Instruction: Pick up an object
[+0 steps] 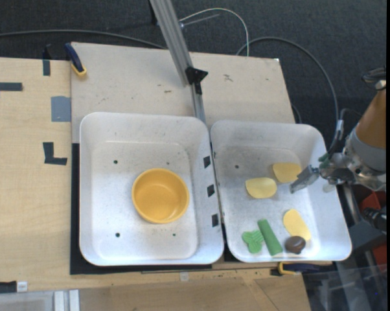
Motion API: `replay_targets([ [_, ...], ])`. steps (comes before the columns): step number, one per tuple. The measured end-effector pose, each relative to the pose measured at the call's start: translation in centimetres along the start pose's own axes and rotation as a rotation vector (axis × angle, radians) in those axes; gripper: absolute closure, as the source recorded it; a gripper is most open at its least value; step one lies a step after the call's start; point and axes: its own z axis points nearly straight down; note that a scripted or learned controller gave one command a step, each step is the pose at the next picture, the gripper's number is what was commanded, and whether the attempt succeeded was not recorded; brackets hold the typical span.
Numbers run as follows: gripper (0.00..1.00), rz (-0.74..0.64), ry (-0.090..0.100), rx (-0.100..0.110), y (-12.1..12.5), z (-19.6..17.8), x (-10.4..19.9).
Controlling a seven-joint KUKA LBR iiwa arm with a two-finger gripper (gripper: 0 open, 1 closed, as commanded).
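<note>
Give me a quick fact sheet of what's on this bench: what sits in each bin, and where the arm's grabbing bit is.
left bin: one yellow bowl, upright
right bin: three pale yellow pieces, a green piece, a small brown piece
gripper: over the right bin's right side, beside the upper yellow piece
held: nothing seen between the gripper's fingers
arm: enters from the right
</note>
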Motion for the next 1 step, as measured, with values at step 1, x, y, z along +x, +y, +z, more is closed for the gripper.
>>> replay_targets([
  [1,0.0,0.0,0.0,0.0,-0.68,4.64,-0.32],
])
